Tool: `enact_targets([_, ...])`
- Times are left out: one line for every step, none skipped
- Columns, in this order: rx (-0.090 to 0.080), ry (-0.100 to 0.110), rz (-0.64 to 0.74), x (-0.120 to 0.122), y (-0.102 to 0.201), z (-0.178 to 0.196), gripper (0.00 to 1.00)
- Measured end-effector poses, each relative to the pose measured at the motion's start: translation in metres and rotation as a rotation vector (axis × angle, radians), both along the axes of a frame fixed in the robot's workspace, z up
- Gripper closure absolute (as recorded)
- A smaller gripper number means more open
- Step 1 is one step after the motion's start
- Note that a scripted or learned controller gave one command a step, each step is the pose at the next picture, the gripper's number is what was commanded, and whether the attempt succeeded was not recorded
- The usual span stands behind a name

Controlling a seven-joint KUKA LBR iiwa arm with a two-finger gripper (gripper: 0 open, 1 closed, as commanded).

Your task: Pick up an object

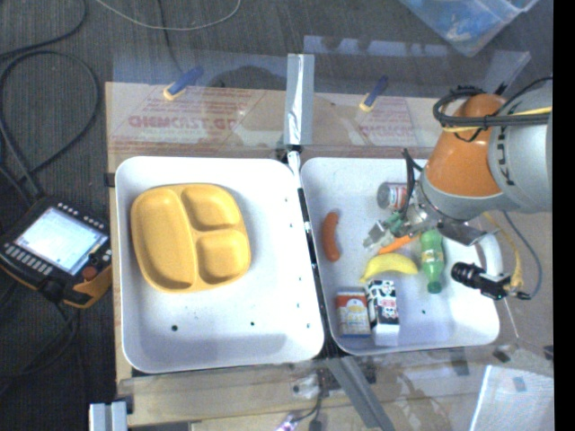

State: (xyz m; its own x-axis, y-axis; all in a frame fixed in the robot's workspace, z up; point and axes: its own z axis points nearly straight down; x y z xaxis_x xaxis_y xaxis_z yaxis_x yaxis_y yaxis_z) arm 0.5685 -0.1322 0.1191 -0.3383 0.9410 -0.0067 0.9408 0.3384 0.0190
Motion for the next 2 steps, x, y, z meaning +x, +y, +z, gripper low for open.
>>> enact_targets([0.0, 0.0, 0.0, 0.0, 0.0, 0.0, 0.0])
enact_targets([-0.005, -0.005, 0.06, -0.017, 0.008, -0.025, 0.0])
